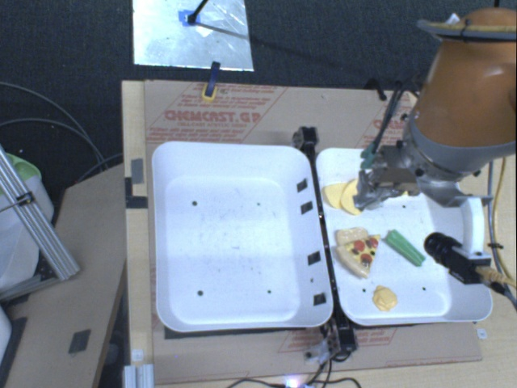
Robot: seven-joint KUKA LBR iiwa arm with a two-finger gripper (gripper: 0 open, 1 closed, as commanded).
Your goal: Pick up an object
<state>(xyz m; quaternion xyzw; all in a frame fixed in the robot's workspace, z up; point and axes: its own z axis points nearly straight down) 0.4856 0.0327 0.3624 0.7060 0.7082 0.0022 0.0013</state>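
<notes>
My gripper [365,196] reaches down into the right bin [432,301], its tips at the right edge of a flat yellow piece [338,196] near the bin's back left. I cannot tell whether anything is between the fingers. A pizza slice toy [358,249] lies in front of it near the bin's left wall. To the slice's right rests a green stick-shaped piece [404,247]. A small yellow lump [384,299] sits near the bin's front edge.
The left bin [234,233] lies beside the right one, joined by a black divider with clips [319,217]. A black cylindrical part of the arm [451,255] hangs over the right bin's right side. A metal frame [32,225] stands at the far left.
</notes>
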